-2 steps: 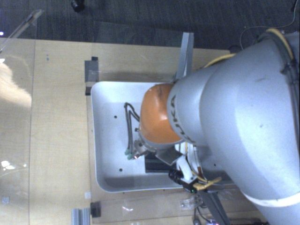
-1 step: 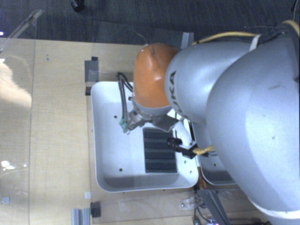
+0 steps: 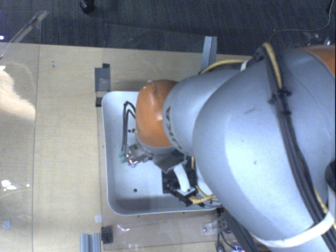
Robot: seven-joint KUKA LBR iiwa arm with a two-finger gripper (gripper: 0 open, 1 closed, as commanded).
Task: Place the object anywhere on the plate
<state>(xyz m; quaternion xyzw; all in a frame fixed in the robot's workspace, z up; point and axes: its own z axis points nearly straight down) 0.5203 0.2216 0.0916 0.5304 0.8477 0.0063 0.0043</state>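
Camera view: the gripper [image 3: 131, 158] hangs low inside the white bin [image 3: 112, 140]. It sits near the wall on the view's left, with bare floor between it and the lower rim. Whether it is spread or pressed together cannot be told. A small dark speck [image 3: 135, 190] lies on that floor, just below the gripper. The grey arm [image 3: 252, 140] covers the rest of the bin, so the object's place cannot be told.

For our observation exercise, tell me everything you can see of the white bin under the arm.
The white bin is a shallow tray with rounded corners and a low raised rim, smooth and plastic-looking. It sits flat on the pale wooden bench. Its left and lower edges show; the grey arm covers the rest from above.
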